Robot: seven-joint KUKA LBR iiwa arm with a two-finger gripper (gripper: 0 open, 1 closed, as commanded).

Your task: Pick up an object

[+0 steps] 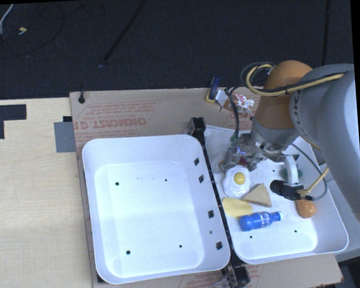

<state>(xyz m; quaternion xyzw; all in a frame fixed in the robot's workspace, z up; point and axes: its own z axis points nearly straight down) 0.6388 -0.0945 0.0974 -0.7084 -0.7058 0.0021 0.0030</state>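
1. The pale wooden desk [32, 230] carries a brown cardboard sheet [141, 115] with red print. Two shallow white bins stand on the sheet, touching along their inner walls. These are the left bin [95, 208] and the right bin [331, 237].
2. The grey arm [335, 123] comes in from the right. Its orange band [286, 80] sits above the wrist, and the wrist bends down over the far half of the right bin.
3. The jaws hang at the end of the wrist, low over the far left part of the right bin and just behind the fried-egg toy [238, 180]. They are a dark tangle from this angle. I cannot tell whether they stand wide, stand narrow or hold anything.
4. Everything that could be picked lies in the right bin. The fried-egg toy lies flat near the inner wall, white with a yellow yolk.
5. A tan wedge [258, 196] lies just to the right of the egg. A yellow piece [235, 206], perhaps a banana, lies just in front of the egg and touches the wedge.
6. A blue bottle [258, 221] lies on its side just in front of the yellow piece, its white cap pointing right.
7. A small orange ball [305, 209] rests further right, apart from the bottle and near the right wall.
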